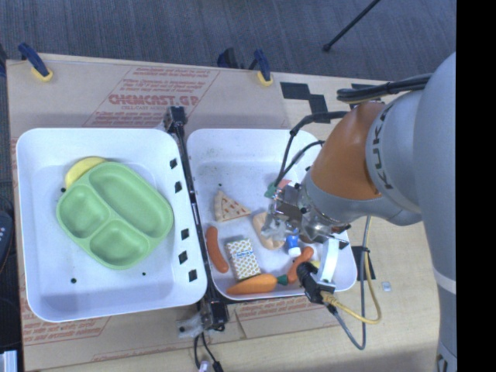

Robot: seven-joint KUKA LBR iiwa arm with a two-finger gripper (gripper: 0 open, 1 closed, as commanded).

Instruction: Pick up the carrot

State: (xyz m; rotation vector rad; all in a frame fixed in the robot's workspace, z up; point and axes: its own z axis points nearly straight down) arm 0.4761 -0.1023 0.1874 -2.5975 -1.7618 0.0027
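Where the right bin (pixel 232 142) reaches lower centre, find the carrot (pixel 249 286): long axis near horizontal, green end pointing right. Note the gripper (pixel 277 222) just above, apart; cannot tell its grip.

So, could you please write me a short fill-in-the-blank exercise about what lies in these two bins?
1. The green divided plastic plate lies in the ____ bin.
2. The long orange carrot lies along the right bin's ____ wall.
3. A ____ object peeks out behind the plate.

Missing words: left; near; yellow
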